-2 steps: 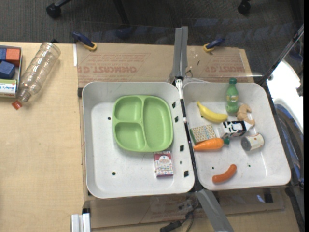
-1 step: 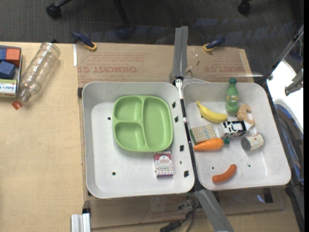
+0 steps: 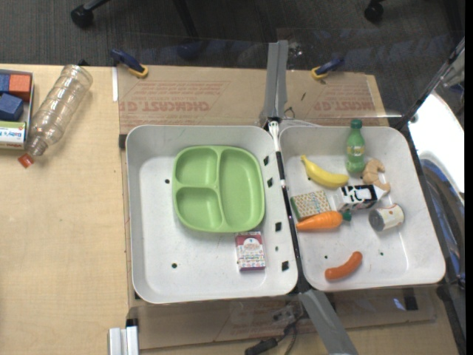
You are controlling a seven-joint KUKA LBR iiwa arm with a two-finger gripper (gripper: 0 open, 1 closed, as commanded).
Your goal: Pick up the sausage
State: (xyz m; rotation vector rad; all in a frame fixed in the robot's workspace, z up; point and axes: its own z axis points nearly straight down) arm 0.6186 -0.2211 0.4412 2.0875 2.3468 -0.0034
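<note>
- We saw the short orange-red sausage (image 3: 344, 265) lying near the front edge of the right white bin (image 3: 425, 220), apart from the orange carrot (image 3: 319, 222) behind it.
- We couldn't tell the claw's state.
- The left white bin (image 3: 148, 220) held a green divided plate (image 3: 219, 189).

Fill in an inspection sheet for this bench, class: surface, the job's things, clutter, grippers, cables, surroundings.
Surface: two white bins side by side on cardboard.
Job's things: sausage lying free near the right bin's front edge.
Clutter: banana, carrot, green bottle in the right bin; green tray and small carton in the left bin.
Grippers: nothing seen.
Cables: nothing seen.
Surroundings: plastic bottle and blocks on the table at left; clamps behind.
</note>
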